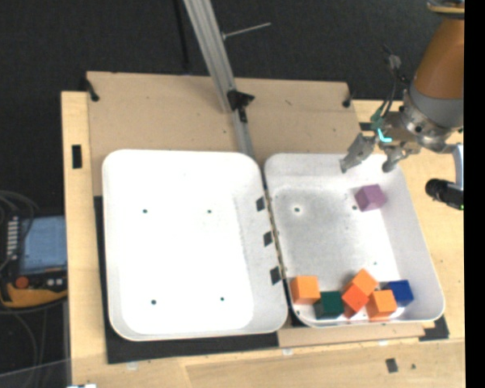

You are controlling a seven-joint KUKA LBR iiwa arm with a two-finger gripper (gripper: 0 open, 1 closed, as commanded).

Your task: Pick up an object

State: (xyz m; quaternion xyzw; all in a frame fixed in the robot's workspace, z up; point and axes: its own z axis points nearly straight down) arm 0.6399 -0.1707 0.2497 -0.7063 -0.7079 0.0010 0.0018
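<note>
Camera view: gripper [373, 158] open wide, empty – you centre over purple block [369, 197] just below, descend straight, then close.

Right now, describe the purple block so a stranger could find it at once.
Look in the right-hand white bin, at its far end below the gripper. The purple block lies alone there, while the orange, green and blue blocks crowd the near edge.

Gripper [373, 153] at upper right, fingers spread, nothing between them, above right bin [307, 241] far edge. Purple block [369, 197] just below. Orange, green, blue blocks clustered along bin's lower edge.
</note>
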